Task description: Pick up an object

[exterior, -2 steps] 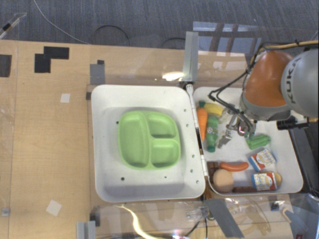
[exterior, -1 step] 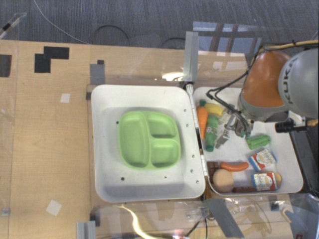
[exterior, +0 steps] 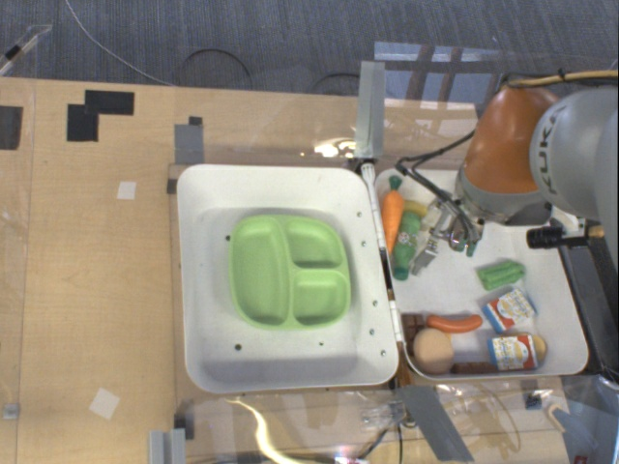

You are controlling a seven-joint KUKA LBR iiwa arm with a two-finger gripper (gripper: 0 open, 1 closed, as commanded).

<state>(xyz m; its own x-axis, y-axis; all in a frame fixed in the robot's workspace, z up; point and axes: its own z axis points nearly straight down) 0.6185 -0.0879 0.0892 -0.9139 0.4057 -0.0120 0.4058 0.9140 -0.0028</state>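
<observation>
The end effector (exterior: pixel 432 249) is seen low in the right bin (exterior: pixel 566 361), at its ten o'clock corner, fingers slightly parted around nothing, beside a green bottle (exterior: pixel 407 241) and carrot (exterior: pixel 392 216). A green tray (exterior: pixel 288 271) is held by the left bin (exterior: pixel 203 356).

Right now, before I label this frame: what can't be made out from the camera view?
- Gripper: too small and blurred to judge its state or whether it touches the green bottle.
- Far end of the right bin: covered by the arm.
- Labels on the small carton and can: too small to read.
- Brown item under the egg: mostly hidden.
</observation>
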